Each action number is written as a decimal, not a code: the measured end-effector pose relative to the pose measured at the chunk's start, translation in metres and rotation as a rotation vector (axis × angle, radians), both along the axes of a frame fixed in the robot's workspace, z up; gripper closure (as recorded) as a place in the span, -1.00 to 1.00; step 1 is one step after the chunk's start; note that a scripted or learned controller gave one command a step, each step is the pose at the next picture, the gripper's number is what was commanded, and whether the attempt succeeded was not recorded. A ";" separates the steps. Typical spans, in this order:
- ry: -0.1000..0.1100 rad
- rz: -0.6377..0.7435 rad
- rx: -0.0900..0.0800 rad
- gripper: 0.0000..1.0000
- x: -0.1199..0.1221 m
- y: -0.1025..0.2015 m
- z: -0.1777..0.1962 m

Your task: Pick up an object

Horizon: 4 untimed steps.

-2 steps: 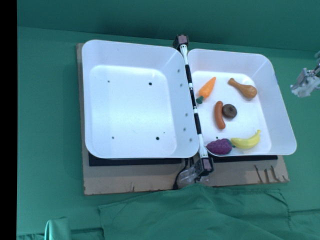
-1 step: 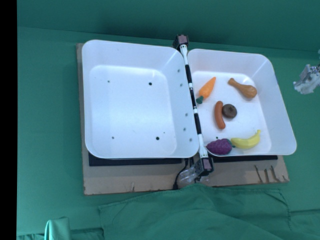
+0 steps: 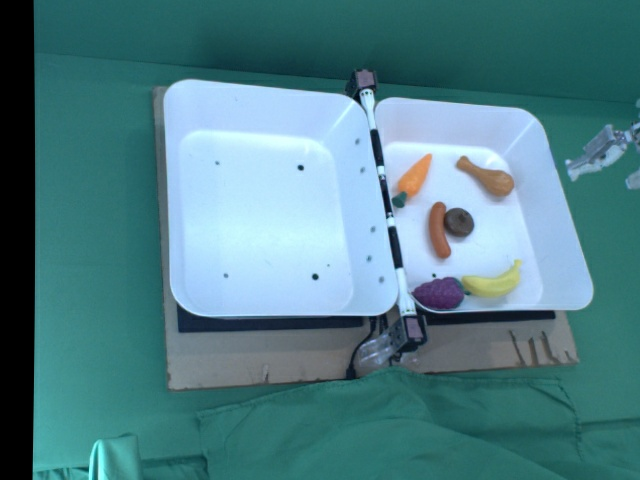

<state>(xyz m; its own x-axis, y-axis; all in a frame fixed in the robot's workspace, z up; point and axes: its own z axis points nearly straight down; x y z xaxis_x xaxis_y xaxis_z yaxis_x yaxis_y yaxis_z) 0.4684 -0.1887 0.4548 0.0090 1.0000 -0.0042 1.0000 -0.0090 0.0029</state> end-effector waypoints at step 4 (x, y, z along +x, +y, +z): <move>0.000 0.000 0.000 -1.00 0.000 0.000 0.000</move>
